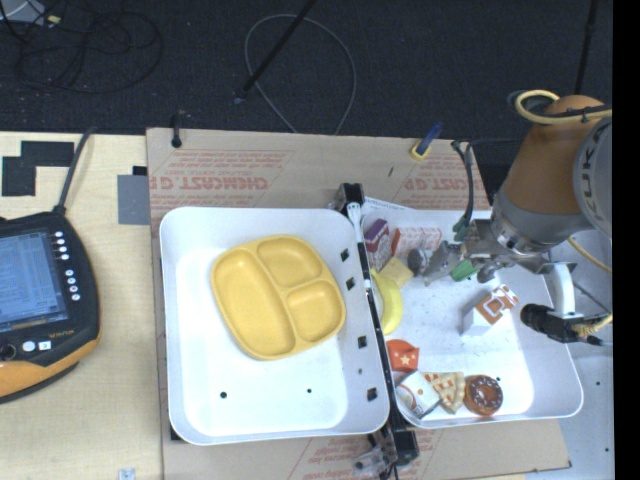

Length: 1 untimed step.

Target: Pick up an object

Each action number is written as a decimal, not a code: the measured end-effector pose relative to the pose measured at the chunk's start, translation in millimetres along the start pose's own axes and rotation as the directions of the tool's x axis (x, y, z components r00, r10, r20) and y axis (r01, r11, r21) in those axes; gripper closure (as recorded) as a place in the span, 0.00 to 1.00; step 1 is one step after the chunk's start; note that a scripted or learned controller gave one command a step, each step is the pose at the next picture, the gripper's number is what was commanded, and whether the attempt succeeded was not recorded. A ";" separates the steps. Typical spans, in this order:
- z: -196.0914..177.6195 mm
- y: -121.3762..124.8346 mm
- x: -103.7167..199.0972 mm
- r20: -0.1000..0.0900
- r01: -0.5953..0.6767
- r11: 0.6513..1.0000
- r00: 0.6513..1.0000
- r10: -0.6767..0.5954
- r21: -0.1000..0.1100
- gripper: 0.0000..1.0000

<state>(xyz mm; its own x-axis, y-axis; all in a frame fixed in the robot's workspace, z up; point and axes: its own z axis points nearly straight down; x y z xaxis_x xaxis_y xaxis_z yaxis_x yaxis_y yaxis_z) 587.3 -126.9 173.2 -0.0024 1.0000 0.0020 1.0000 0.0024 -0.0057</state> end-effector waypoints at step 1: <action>71.7 54.6 30.5 0.010 -0.007 1.000 1.000 0.007 0.023 0.00</action>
<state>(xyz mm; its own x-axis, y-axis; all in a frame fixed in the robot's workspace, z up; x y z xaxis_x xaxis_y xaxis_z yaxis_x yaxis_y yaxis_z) 641.4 -96.1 101.2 0.0045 1.0000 -0.0081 0.9996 -0.0048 -0.0285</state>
